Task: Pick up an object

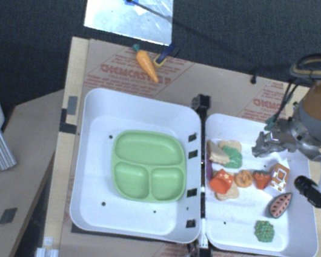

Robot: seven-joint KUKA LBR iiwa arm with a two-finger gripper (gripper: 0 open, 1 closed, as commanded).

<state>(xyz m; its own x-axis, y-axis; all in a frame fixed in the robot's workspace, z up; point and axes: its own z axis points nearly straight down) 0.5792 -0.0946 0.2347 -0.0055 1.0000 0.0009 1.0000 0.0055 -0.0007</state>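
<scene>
The arm is reaching in from the right, and the gripper (266, 143) is hanging over the far part of the right bin (300, 242), just beside the toy cluster. Whether the fingers are wide or narrow, I cannot tell from this slant.

The objects are sitting bunched in the right bin's middle: a beige and green piece (227, 153) closest to the dividing edge, a red block (221, 181) and an orange round piece (243, 179) touching or nearly so, a small orange-and-white box (279, 175), a watermelon slice (279, 205) and a green broccoli (264, 230) sitting apart toward the near rim. Open white floor is lying along the near and right edges.

The left bin (93, 144) is carrying a green divided tray (148, 166), with bare room all round it. Beyond the bins, an orange carrot (147, 65) is lying on the bench (36, 134).
</scene>
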